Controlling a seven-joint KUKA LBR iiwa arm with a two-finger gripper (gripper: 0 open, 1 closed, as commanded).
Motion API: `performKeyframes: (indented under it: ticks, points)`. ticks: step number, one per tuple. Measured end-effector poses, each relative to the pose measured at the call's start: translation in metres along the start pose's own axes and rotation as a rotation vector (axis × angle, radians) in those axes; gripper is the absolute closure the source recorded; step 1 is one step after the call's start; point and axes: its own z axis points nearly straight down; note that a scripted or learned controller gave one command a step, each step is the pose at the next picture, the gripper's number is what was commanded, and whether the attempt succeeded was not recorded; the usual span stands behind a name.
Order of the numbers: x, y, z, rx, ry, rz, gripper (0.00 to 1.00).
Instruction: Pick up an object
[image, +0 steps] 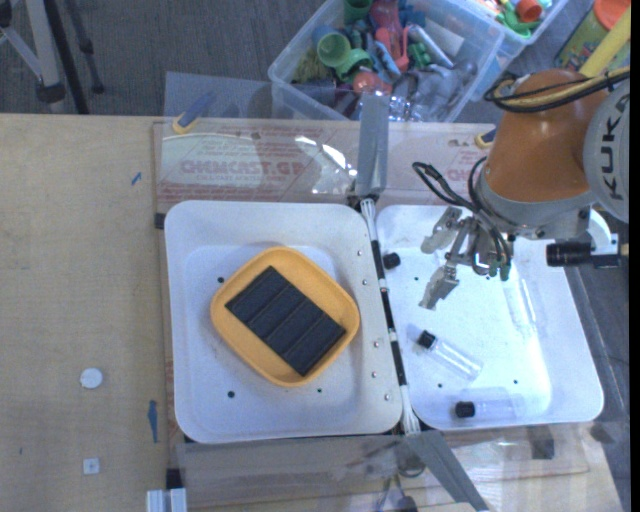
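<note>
Gripper (462, 262) over upper middle of right bin (570, 400), fingers spread, nothing between them. Clear vials with black caps lie below: one (447, 350) centre-low in bin, another (490, 407) near bottom edge. Yellow tray with dark insert (285, 315) in left bin (190, 400). Risk: vials transparent, round, likely to roll or slip from pinch; descent here lands on bare floor

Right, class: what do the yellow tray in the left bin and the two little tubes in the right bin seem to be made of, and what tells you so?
Yellow square tray with dark ribbed insert: probably moulded plastic, matt, with rounded edges and even colour. Small clear black-capped tube and second clear black-capped tube: transparent plastic or glass, since the white bin shows through; which one is unclear.
</note>
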Motion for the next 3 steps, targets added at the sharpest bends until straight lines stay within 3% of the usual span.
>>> performKeyframes:
  ticks: [1, 2, 3]
  points:
    - [-0.002, 0.001, -0.012, -0.004, -0.009, 0.002, 1.0]
    - [0.055, -0.042, 0.0, 0.003, 0.007, 0.284, 1.0]
    - [0.054, -0.069, -0.132, 0.004, 0.0, 0.825, 1.0]
